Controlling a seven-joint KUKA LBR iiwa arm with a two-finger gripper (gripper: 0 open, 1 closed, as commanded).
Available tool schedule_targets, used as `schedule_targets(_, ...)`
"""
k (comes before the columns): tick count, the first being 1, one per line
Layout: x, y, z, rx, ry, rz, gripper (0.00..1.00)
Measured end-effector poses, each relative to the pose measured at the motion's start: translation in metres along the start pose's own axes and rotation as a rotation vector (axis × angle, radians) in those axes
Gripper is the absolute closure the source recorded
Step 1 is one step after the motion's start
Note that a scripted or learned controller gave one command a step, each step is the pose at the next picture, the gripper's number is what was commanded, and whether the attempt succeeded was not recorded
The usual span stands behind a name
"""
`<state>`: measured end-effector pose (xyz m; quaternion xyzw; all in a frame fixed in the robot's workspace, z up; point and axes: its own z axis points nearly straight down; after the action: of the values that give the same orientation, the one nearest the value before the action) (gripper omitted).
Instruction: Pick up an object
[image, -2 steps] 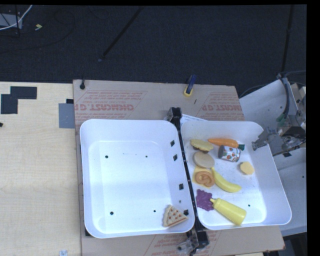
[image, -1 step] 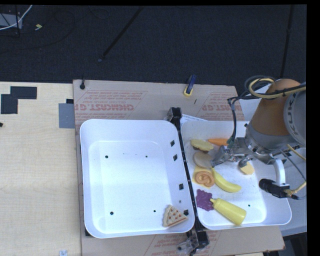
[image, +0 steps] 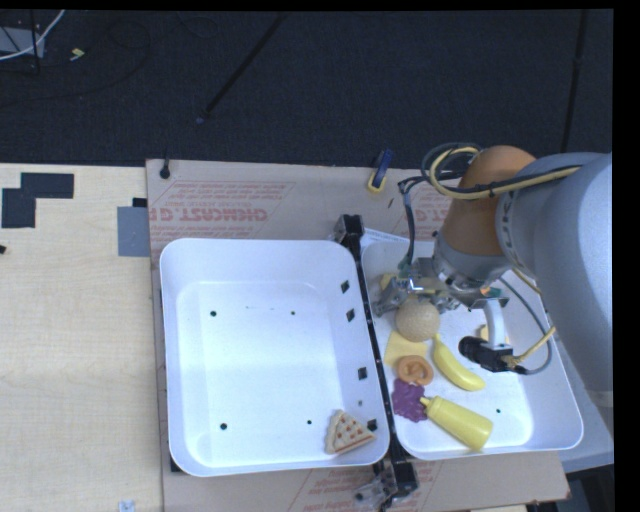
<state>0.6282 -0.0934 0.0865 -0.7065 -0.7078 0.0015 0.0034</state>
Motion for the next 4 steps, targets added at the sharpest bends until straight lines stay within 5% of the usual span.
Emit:
schedule_targets(1,0.075,0.012,-0.105,-0.009,-0.004,-0.001,0.0)
schedule_targets(2,0.008,0.015,-0.042,-0.004,-0.004,0.003,0.0)
schedule_targets(3,0.063,0.003,-0.104,-0.007,-0.001,-0.002,0.0)
schedule_targets(4,0.061,0.003,-0.11,-0.001,-0.002,-0.002,1.0)
